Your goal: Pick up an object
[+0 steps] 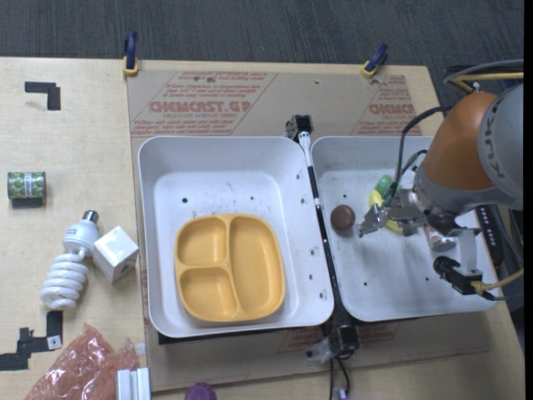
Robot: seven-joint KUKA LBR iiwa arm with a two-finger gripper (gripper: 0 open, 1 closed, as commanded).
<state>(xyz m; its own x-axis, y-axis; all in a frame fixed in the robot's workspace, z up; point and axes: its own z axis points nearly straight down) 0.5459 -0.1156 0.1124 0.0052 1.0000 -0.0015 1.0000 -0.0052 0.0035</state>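
Pale wood forms the desk (75,140) that carries two white bins; in the right bin (366,294) lies a small brown ball (342,217), round, so it has no long axis and points nowhere. Just right of it hovers the gripper (374,221), fingers parted and grasping nothing, with a yellow-green object (382,187) close behind. A nudge from one finger would probably roll the ball away. Over in the left bin (158,223) rests a yellow divided plate (230,267)
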